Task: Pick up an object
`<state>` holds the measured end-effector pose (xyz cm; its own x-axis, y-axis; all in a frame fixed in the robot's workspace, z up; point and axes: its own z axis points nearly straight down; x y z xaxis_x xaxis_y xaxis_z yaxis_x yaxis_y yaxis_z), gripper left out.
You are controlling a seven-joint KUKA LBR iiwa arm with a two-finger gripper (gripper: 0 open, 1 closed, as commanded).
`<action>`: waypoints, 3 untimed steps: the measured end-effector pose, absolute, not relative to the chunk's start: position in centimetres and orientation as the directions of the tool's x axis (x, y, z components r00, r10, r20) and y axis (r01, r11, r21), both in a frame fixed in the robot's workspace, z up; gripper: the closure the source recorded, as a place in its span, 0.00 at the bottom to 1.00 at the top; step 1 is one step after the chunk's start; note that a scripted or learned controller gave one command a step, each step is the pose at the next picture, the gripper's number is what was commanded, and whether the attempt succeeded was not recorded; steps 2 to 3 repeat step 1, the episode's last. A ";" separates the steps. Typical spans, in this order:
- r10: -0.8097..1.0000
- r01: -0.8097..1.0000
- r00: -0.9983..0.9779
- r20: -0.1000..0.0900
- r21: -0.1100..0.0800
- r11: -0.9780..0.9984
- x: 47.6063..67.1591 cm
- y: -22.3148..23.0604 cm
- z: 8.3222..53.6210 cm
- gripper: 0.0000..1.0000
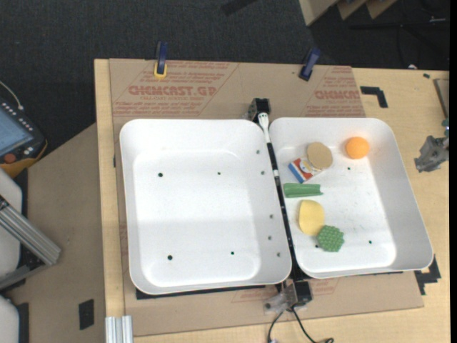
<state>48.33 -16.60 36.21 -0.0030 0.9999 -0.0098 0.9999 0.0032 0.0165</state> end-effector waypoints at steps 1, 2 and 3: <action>1.000 1.000 -0.004 -0.012 0.020 0.004 48.4 -16.6 37.2 1.00; 1.000 1.000 -0.004 -0.012 0.020 0.004 48.4 -16.6 37.2 1.00; 1.000 1.000 -0.004 -0.012 0.020 0.004 48.4 -16.6 37.2 1.00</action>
